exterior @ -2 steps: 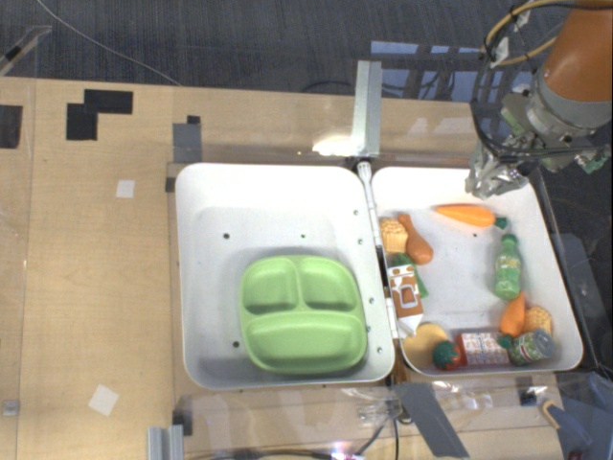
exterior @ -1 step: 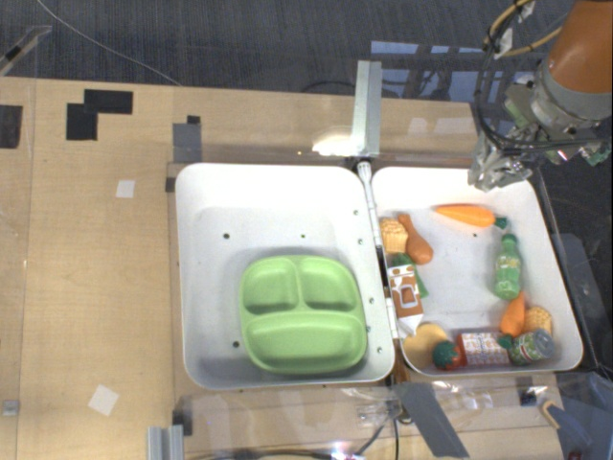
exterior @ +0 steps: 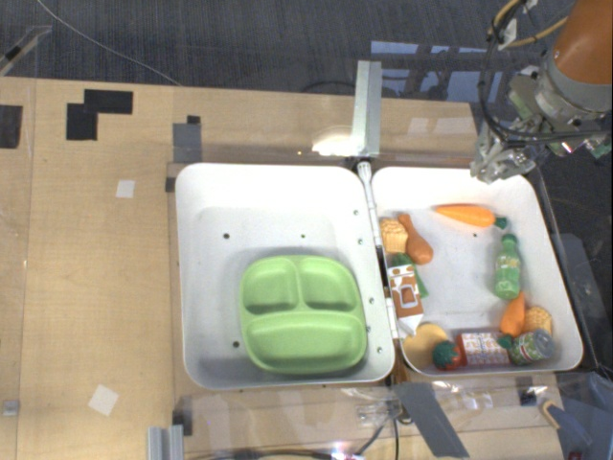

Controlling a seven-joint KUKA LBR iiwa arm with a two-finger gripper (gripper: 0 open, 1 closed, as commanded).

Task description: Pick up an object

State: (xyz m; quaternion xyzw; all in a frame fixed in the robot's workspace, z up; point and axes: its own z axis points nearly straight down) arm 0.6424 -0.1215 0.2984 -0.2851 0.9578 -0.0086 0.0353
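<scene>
Toys crowd the right bin [exterior: 536, 204]: a carrot [exterior: 465, 216] lies nearest me, a green bottle [exterior: 507, 266] below it. My fingers [exterior: 500, 161] hang over the bin's far rim, well above everything; whether they are spread or pressed together I cannot tell. Descending here risks striking the rim, or nudging the round carrot away.

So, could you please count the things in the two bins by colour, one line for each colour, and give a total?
Green: 2, the divided plate in the left bin and the bottle in the right bin
Orange: 2, the carrot and a smaller carrot
Other or mixed colours, tightly packed: about 7
Total: about 11
</scene>
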